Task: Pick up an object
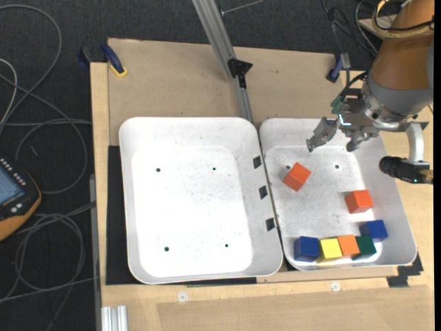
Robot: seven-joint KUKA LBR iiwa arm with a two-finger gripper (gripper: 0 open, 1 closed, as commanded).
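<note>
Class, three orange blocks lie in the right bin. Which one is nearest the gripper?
The tilted orange block lying alone toward the bin's left side, just below the open gripper; the other two lie farther down.

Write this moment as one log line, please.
gripper: open, above right bin | holding: nothing | nearest: orange cube | left bin: unvisited

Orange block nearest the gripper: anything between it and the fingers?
Nothing visible. The orange block sits alone on bare floor of the right bin, apart from the other blocks. The gripper hangs open above the bin's far end, to the block's upper right.
</note>
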